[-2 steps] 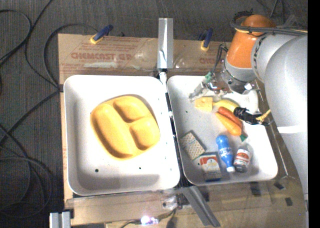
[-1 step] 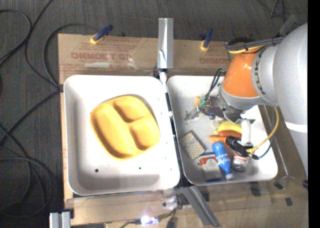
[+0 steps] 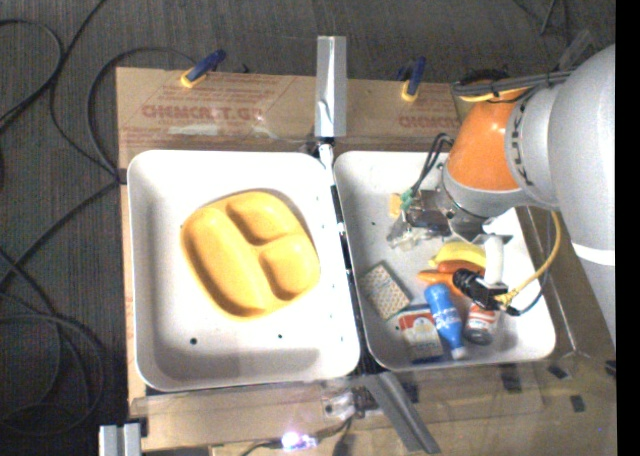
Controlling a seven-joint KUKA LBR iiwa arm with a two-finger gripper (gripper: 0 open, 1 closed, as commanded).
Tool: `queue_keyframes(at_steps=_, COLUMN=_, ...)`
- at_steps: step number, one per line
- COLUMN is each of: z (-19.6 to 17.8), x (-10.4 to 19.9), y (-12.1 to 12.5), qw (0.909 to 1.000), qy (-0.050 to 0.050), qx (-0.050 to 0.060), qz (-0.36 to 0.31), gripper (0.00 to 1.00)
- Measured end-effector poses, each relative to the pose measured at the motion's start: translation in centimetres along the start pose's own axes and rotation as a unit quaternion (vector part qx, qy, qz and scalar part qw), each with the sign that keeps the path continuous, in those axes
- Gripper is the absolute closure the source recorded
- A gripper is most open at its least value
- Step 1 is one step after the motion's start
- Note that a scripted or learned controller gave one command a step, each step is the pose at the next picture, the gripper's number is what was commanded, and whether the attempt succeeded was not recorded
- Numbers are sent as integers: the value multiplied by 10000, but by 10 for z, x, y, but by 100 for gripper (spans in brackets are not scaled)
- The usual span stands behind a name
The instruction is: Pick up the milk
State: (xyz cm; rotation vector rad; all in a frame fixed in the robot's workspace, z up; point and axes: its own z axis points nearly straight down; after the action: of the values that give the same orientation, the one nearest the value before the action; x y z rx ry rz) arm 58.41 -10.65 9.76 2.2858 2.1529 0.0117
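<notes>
The arm's pincer (image 3: 415, 216) is hovering in the right bin (image 3: 365, 244), its state unclear. The milk carton (image 3: 418, 329) is lying lower down, ungrasped; next, it needs lowering there.

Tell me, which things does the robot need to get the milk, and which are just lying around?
For the job:
small red, white and blue carton, likely the milk
robot's hand, over the right white bin

Just lying about:
yellow divided plastic plate
blue tube
grey speckled rectangular block
yellow banana-shaped toy
</notes>
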Motion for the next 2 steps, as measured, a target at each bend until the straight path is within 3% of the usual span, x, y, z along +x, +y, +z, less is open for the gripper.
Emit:
queue_keyframes(at_steps=1, z=-15, x=-105, y=0, qw=9992, qy=-35, qx=42, qz=-404, gripper=100)
queue_keyframes(at_steps=2, z=-14, x=-98, y=2, qw=9990, qy=9, qx=48, qz=-445, gripper=0)
